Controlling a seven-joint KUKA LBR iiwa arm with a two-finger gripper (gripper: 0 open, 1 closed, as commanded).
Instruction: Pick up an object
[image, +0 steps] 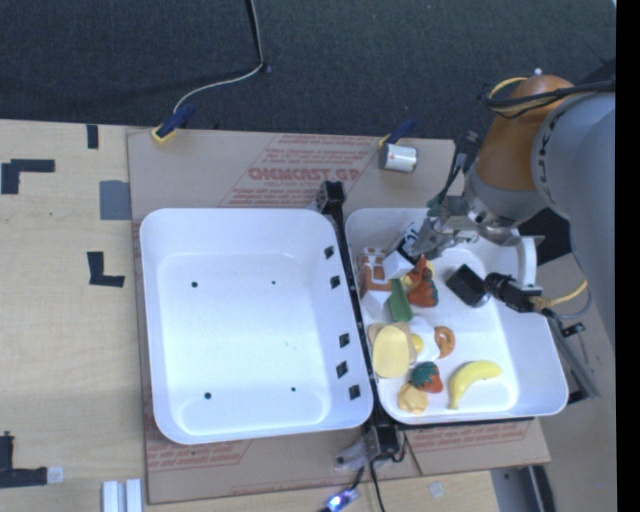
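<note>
- The two-finger gripper (422, 246) hangs low at about eleven o'clock in the right white shallow bin (535, 405), just above the red and green toy vegetable (421, 284); I judge it is set to grab there.
- Whether anything sits in its grasp cannot be told.
- Clutter crowds that spot: a small orange-and-white piece (375, 270) at nine o'clock, a pale yellow block (391, 351) and yellow plastic banana (471, 381) toward six.
- The left white bin (165, 235) lies beside it on the worktop (60, 330).
</note>
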